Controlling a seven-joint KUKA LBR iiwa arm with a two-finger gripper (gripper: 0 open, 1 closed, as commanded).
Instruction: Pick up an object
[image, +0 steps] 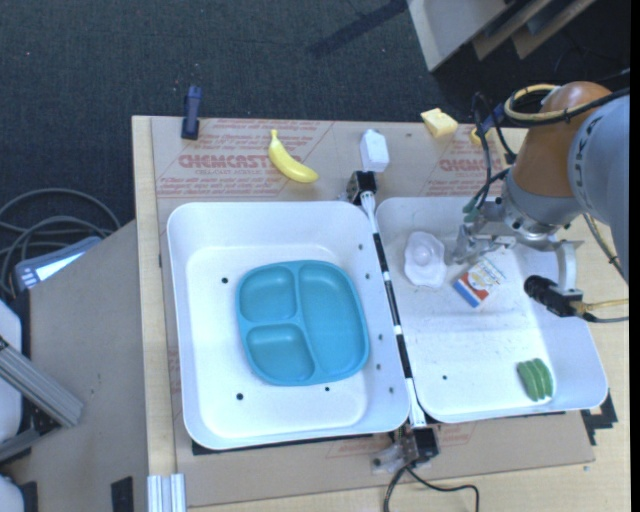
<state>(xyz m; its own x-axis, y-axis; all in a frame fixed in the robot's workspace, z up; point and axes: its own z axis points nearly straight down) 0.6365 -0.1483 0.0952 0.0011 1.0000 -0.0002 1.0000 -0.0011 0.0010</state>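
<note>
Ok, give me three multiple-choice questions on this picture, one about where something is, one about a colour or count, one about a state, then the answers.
1. Where does the teal plastic divided plate lie?
A. In the left white bin
B. In the right white bin
C. On the cardboard behind the bins

2. How many compartments does that plate have?
A. Two
B. Three
C. Five

3. How does the yellow toy banana stand?
A. Lying loose on the brown cardboard outside both bins
B. Resting on the plate
C. Leaning against the small green ridged object

Answers: 1 A, the plate sits mid-floor in the left bin. 2 B, its ridges mark off three sections. 3 A, the banana lies on the printed cardboard behind the left bin, apart from everything.
</note>
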